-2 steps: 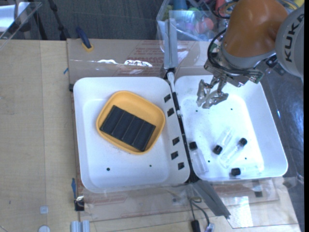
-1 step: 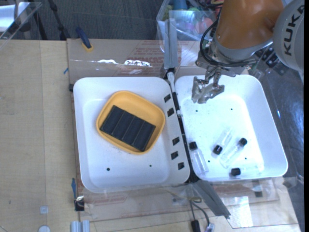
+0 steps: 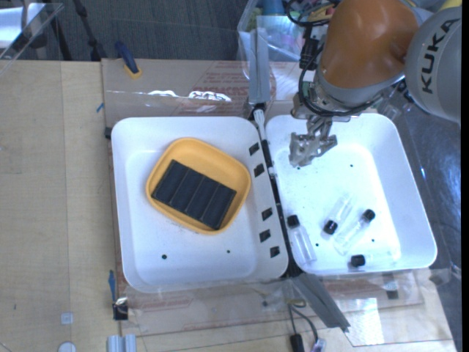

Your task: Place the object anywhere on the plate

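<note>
A yellow plate (image 3: 233, 169) lies in the left bin (image 3: 135, 196) and bears a black ridged slab (image 3: 194, 193) across its middle. In the right bin (image 3: 399, 189) lie clear vials with black caps: one (image 3: 338, 215) near the middle, another (image 3: 357, 224) just right of it, and a third (image 3: 299, 239) along the left wall. A loose black cap (image 3: 357, 260) rests near the front edge. My gripper (image 3: 308, 149) hangs over the right bin's back left part, apart from the vials, with nothing visibly in it.
A divider with black clips (image 3: 265, 196) runs between the two bins. The arm's orange band (image 3: 364, 35) looms over the right bin's back edge. Clutter and cables (image 3: 308, 6) sit behind the bins. Bare wooden bench (image 3: 51, 196) lies to the left.
</note>
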{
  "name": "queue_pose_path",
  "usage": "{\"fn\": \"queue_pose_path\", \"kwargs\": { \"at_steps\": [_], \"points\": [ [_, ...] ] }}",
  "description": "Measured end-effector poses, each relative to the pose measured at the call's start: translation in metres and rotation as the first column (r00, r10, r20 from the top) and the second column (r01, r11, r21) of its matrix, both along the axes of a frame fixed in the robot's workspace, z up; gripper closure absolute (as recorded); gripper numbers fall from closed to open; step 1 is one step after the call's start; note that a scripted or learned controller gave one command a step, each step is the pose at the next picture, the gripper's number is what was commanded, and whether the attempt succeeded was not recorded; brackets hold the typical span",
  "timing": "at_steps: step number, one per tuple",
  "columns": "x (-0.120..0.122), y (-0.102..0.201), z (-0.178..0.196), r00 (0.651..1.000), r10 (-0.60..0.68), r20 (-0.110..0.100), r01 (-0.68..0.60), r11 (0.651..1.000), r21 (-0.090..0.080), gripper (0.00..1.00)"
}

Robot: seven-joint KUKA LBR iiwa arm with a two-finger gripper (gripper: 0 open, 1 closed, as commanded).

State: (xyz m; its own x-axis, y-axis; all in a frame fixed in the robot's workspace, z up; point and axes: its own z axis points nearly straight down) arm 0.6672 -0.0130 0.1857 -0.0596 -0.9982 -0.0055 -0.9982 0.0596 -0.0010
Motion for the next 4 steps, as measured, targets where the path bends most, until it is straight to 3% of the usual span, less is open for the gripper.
{"fn": "queue_pose_path", "kwargs": {
  "at_steps": [1, 2, 3, 4],
  "points": [
    [0.000, 0.003, 0.017, 0.967, 0.256, 0.006, -0.256, 0.967, 0.000, 1.00],
    [0.000, 0.014, -0.001, 0.907, 0.422, 0.000, -0.422, 0.907, 0.000, 1.00],
    [0.000, 0.014, -0.001, 0.906, 0.423, 0.001, -0.423, 0.906, 0.000, 0.00],
    [-0.013, -0.030, -0.001, 0.927, 0.375, 0.000, -0.375, 0.927, -0.001, 0.00]
  ]
}}
